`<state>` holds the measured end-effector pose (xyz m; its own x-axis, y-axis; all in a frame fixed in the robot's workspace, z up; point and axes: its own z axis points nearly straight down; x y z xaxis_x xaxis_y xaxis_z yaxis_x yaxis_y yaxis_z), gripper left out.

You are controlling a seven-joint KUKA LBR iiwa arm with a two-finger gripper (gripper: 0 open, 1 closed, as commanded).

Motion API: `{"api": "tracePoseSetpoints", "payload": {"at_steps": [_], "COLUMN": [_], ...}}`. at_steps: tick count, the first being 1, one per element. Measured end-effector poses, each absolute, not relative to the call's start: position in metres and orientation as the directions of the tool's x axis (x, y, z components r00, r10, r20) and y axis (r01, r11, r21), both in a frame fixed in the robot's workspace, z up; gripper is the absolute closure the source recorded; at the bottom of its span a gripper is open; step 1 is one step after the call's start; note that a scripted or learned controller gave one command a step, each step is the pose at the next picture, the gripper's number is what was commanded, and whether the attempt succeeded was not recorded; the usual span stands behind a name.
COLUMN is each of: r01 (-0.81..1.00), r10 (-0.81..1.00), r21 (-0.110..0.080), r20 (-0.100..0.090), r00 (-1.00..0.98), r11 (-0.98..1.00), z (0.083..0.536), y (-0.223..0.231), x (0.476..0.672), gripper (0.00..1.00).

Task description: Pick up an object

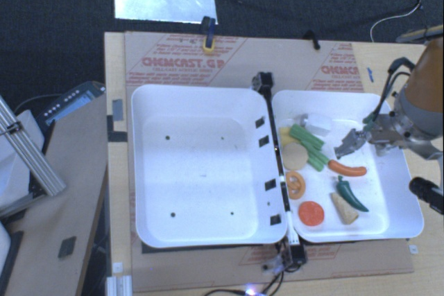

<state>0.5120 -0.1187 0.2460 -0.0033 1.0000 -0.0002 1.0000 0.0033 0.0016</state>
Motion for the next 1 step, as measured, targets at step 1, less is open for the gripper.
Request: {"api": "tracePoseSetpoints", "payload": {"at_steps": [1], "r01": [1.000], "r10": [1.000], "r21": [-0.006], "r20": [0.000], "r00": [0.005], "r11": [-0.005], "z": [0.0774], "y": [-0.1816], "x": [0.4834], "gripper": [0.00]}}
